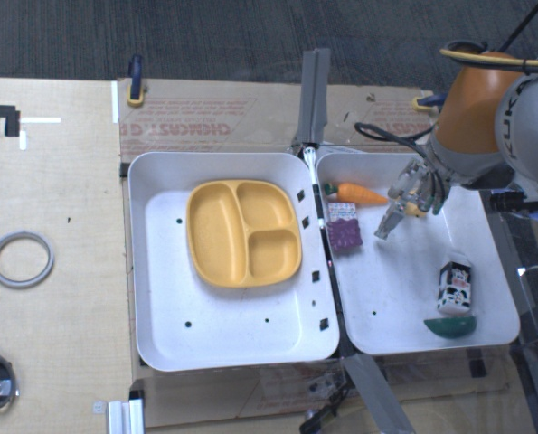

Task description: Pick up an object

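Presumably mid-approach: jaws of the two-finger gripper (393, 217) spread, nothing between them, hung above bare floor of the right white bin (404, 287). Nearest candidates at nine o'clock: tapered orange plastic carrot (363, 193) and purple speckled block (344, 231), lying close together by the divider. Black-and-white cow-patterned carton (455, 287) at five o'clock, well apart. Grey arm with orange band (475, 107) angled in from two o'clock, wrist tilted downward-left.
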Robot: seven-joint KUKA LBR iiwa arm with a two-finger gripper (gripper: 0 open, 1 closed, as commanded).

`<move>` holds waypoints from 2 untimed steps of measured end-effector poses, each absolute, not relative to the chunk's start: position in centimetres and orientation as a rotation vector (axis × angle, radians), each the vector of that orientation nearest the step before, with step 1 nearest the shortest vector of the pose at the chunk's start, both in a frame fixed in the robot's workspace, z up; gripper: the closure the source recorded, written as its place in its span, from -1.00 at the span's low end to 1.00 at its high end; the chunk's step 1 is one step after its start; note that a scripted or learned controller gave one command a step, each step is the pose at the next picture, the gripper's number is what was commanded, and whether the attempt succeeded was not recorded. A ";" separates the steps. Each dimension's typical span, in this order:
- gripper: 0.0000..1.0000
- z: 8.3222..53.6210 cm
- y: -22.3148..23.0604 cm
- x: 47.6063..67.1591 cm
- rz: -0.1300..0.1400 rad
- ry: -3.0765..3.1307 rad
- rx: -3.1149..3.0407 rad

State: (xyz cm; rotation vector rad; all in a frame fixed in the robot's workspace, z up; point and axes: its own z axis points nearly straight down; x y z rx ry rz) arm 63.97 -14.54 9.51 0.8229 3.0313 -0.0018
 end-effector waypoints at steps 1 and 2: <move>-1.00 9.0 -14.8 65.1 -0.002 2.946 1.090; 1.00 9.8 -14.7 65.2 -0.006 2.947 1.085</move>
